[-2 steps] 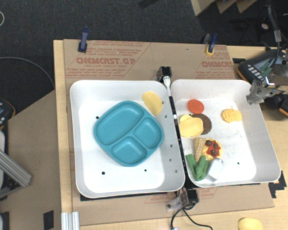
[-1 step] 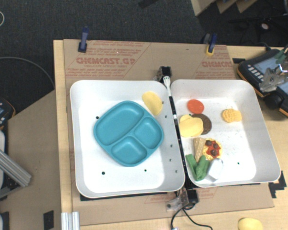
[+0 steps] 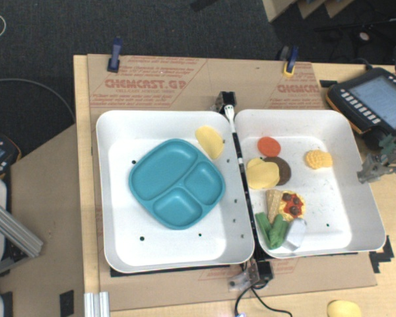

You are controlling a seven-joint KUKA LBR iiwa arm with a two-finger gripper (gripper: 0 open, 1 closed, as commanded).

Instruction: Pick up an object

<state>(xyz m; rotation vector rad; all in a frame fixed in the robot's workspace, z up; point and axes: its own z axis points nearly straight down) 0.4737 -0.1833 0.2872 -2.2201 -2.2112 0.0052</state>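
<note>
The left white bin holds a teal divided plate, and a yellow lemon-like piece lies by its upper right corner. In the right white bin I see a red round piece, a brown disc partly under a pale yellow chunk, and a yellow corn-like piece. Nearer the front lie a pizza slice, a green vegetable piece and a small pale grey item.
A dark pendant with a screen rests beyond the right bin's far right corner. A small grey-green metal object sits just outside the right bin's rim. Clamps hold the cardboard at the back. A yellow object lies at the bottom right.
</note>
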